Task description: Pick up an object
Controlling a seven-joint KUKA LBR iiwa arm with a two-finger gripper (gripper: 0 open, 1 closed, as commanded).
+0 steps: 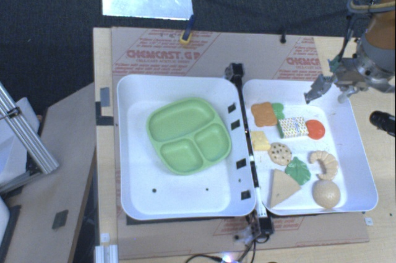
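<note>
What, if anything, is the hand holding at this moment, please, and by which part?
Nothing. The hand hangs above the right bin's far edge, with no object between its fingers.

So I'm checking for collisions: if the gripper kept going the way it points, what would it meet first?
Probably the toast: the gripper points down-left over the right bin toward it. Depth is unclear, so it may touch bare bin floor first.

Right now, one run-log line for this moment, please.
phase: approach | two-finger pincer: over right white bin's far edge, nothing between its fingers | nearest: brown toast-shaped toy | green divided plastic tray: left bin
</note>
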